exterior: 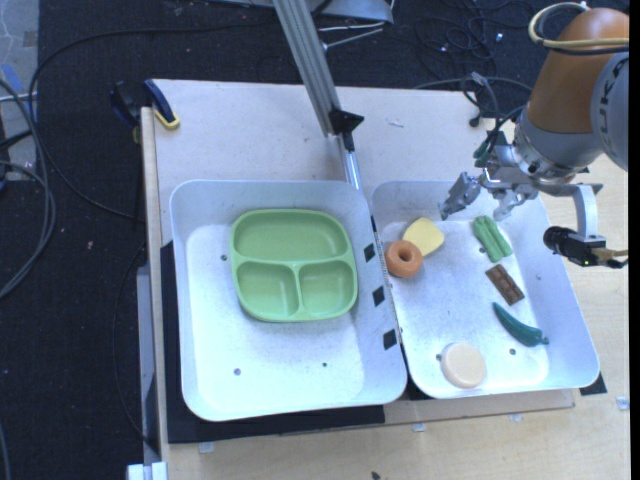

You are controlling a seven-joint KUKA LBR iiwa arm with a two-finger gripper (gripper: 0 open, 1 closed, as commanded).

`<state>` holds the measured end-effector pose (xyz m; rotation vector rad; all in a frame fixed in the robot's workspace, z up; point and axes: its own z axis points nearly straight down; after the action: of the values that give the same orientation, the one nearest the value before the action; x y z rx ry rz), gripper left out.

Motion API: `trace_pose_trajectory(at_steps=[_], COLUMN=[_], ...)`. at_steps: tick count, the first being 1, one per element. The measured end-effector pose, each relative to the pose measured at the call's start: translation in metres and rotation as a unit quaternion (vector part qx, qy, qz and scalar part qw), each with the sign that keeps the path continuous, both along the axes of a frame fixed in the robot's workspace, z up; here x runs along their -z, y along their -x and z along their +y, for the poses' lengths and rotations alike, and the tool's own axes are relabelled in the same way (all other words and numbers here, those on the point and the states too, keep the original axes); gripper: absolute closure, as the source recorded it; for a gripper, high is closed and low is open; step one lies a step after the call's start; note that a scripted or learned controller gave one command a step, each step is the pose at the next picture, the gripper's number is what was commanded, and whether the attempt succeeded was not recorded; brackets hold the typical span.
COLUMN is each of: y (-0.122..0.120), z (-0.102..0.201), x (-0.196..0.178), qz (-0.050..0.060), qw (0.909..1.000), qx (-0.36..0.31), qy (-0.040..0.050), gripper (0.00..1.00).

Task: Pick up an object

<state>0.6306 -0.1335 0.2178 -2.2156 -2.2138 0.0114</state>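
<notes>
The right bin [560, 298] holds a yellow block [424, 235], an orange ring [404, 259], a light green ridged piece [491, 237], a brown bar [505, 284], a dark teal pepper-like piece [518, 326] and a cream round disc [464, 365]. My gripper [484, 198] hangs over the bin's far edge, just above the green ridged piece and right of the yellow block. Its fingers [459, 197] are spread apart with nothing between them.
The left bin [200, 298] carries a green divided plate [295, 264]. A slanted metal pole [312, 58] rises from the bench behind the bins. A yellow-tipped tool [160, 106] lies at the bench's far left corner. Cables cover the floor behind.
</notes>
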Motion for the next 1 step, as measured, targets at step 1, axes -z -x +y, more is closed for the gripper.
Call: trace_pose_trajectory(at_steps=[1], y=[-0.0027], z=[0.0002], x=[-0.0072], qz=[-0.006], qw=[1.0], qx=[-0.001], qy=[0.0008], gripper=[0.0])
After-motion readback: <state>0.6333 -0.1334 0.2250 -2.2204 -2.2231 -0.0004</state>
